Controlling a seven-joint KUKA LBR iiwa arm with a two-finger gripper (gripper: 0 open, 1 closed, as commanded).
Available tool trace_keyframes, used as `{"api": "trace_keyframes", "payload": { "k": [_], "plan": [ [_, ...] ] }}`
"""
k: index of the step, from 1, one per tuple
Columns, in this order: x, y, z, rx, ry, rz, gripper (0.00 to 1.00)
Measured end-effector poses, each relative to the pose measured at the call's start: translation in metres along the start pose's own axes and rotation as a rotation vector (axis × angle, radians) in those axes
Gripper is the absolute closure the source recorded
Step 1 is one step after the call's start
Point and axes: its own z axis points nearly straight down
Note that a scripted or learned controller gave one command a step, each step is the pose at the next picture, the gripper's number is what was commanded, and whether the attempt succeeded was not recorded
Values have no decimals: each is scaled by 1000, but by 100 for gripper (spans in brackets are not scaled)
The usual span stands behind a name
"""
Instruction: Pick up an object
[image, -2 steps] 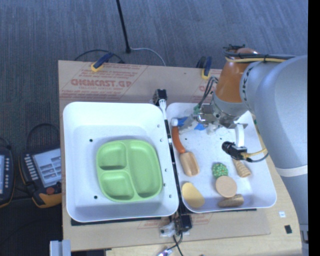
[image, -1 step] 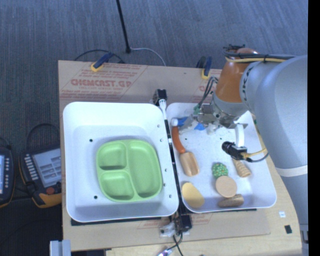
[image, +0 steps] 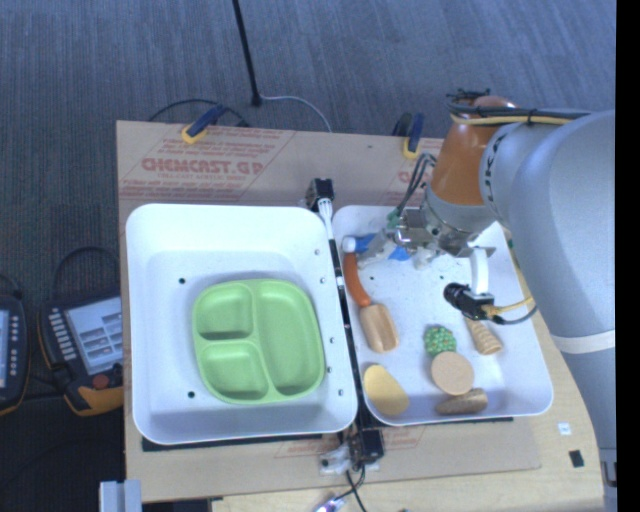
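A: Fingers on the gripper: can't tell if open or shut, the wrist blocks them. It sits low over the far-left part of the right bin.
B: Progress?
A: Nothing visibly lifted. Grasp and lift both look outstanding.
B: Target?
A: Probably the blue piece, just beside the gripper at the bin's far end. Small, bright, partly hidden, shape unclear. The orange carrot lies just near of it.

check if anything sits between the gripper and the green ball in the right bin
Nothing visible does. Bare white floor of the right bin lies between the gripper and the green ball. The tan disc sits at the ball's near side, off that path.
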Motion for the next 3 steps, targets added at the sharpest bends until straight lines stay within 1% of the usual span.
{"api": "trace_keyframes", "payload": {
  "k": [1,2,3],
  "plan": [
    [0,0,0,0,0,0,0],
    [5,19,0,5,-3,-317,0],
    [-16,14,-1,40,2,-1003,0]
  ]
}}
